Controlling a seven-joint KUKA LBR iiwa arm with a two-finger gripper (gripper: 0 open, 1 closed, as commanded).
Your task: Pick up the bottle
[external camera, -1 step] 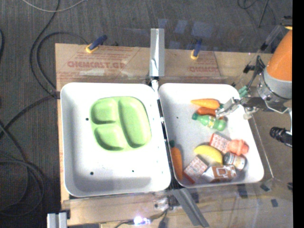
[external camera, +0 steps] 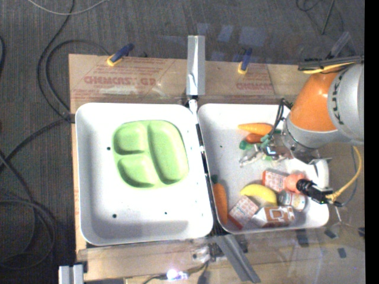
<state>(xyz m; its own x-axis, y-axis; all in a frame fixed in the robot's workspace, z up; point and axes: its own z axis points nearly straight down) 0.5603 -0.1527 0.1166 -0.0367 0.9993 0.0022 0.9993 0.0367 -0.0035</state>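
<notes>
From the camera view, two white bins are seen side by side on the bench. The left bin (external camera: 95, 218) holds a green divided tray (external camera: 151, 152) lying flat near its middle. The right bin (external camera: 222, 120) is crowded along its lower half. The arm (external camera: 323, 108), grey with an orange band, reaches in from the right, and the gripper (external camera: 256, 151) is lowered into the upper middle of the right bin, just below a carrot (external camera: 256, 127) that lies across the bin's upper part. Whether anything is clasped cannot be told, since the tip is small and blurred against metallic clutter. The bottle (external camera: 293, 201), a small dark-capped item as far as can be judged, lies near the bin's lower right corner, below and to the right of the gripper and apart from it. A banana (external camera: 259, 192) lies between them, and a second carrot (external camera: 220, 200) rests along the bin's left wall.
</notes>
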